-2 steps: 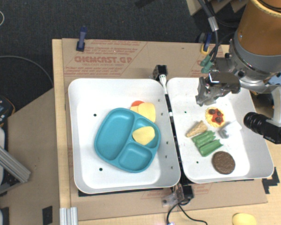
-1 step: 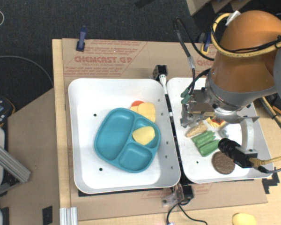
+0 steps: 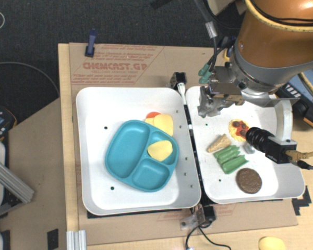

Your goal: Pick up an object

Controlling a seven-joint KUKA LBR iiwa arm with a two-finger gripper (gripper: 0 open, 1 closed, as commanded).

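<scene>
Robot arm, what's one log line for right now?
gripper: above right bin, far-left corner | holding: nothing seen | nearest: bread wedge, green beans | left bin: blue tray

A teal divided plate [image 3: 138, 158] lies in the white left bin [image 3: 91, 139]; on it rests a pale yellow piece [image 3: 160, 150], and just behind the plate sit a brighter yellow piece [image 3: 163, 123] and a sliver of red-orange [image 3: 153, 115]. Right of the plate, in the white right bin [image 3: 214, 184], lie a tan wedge [image 3: 219, 143], green beans [image 3: 230, 159], a brown disc [image 3: 249, 180] and a yellow piece marked red and dark [image 3: 238, 127]. The arm [image 3: 279, 30] is orange over grey.
</scene>
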